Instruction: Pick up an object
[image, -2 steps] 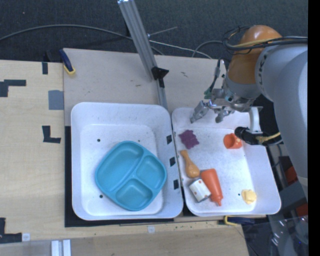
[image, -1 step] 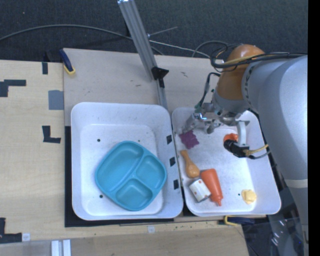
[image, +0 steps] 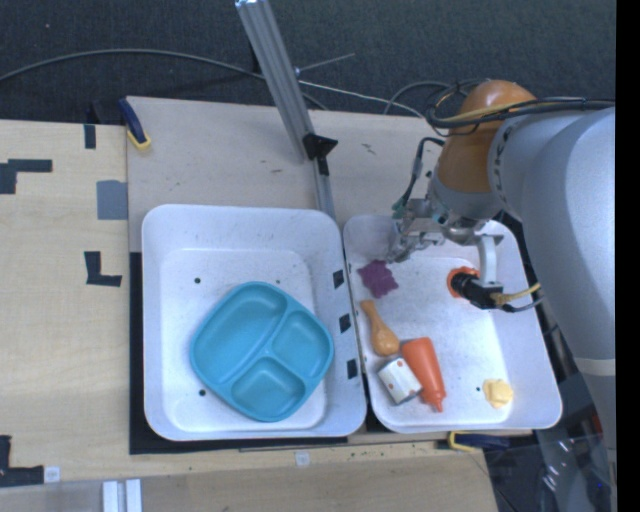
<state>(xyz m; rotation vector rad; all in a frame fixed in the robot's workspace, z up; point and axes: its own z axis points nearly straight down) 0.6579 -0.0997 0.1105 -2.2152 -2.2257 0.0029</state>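
Note:
My gripper (image: 402, 244) hangs over the far left part of the right bin (image: 520, 400), just above and to the right of a small purple piece (image: 378, 277). Nothing shows between its fingers. Nearer the front of that bin lie a tan pear-shaped toy (image: 379, 331), an orange carrot (image: 427, 369), a small white block with a red mark (image: 398, 380) and a yellow piece (image: 497, 392). The arm's grey body and orange band (image: 480, 135) cover the bin's far right corner.
The left bin (image: 170, 300) holds a blue divided plate (image: 262, 350). A slanted metal pole (image: 285, 85) crosses the bench behind the bins. An orange-and-black fitting (image: 465, 284) on the arm's cable hangs over the right bin.

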